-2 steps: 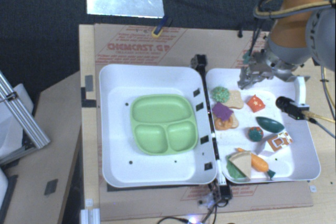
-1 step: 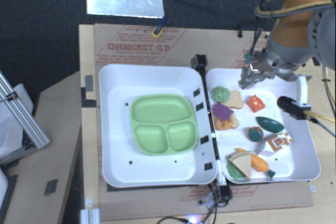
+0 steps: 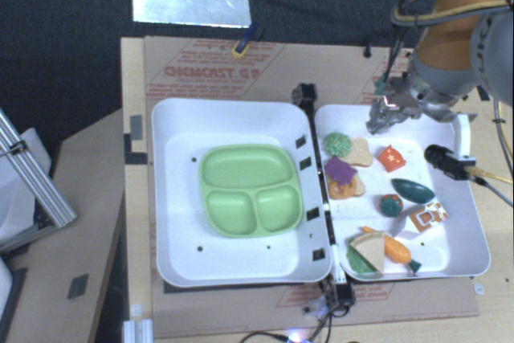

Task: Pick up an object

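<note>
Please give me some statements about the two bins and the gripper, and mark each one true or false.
1. The green divided plate lies in the left bin. True.
2. The gripper hangs over the left bin. False: it is over the far edge of the right bin.
3. The orange carrot lies in the near part of the right bin. True.
4. The small red piece rests on the green plate. False: it lies in the right bin.
</note>
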